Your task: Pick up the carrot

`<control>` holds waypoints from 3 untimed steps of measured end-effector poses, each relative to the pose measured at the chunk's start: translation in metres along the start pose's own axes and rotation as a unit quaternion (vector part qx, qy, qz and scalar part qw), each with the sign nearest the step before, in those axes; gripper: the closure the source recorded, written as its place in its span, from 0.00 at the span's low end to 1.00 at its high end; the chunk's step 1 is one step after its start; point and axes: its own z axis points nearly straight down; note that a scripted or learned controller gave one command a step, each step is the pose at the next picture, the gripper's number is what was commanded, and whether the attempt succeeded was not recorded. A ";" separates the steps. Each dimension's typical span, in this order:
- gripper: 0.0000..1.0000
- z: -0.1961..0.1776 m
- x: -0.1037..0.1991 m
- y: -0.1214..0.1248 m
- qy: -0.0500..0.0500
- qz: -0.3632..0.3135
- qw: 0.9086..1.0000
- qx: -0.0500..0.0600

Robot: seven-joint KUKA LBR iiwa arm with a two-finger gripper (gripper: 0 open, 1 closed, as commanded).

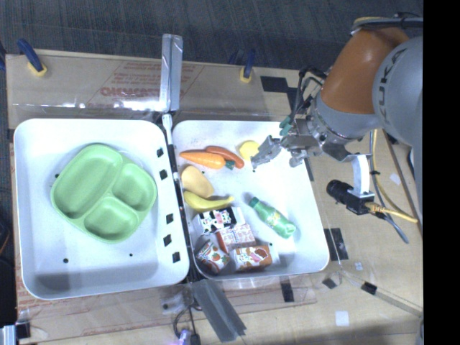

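Hovering over the right bin, the gripper hangs with its fingers spread, nothing between them. Left of it the carrot lies near the bin's far edge, a red pepper touching it and a banana nearer the camera.

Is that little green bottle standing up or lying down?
Lying down. The green bottle rests on its side on the floor of the right bin, its cap pointing toward the bin's upper left, near the banana.
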 end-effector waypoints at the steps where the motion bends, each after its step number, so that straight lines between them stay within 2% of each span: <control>1: 0.00 0.148 0.056 0.037 0.000 -0.106 0.994 0.000; 2: 1.00 0.137 0.055 0.037 -0.001 -0.108 0.994 0.000; 3: 1.00 0.056 0.090 0.041 -0.001 -0.199 0.980 -0.001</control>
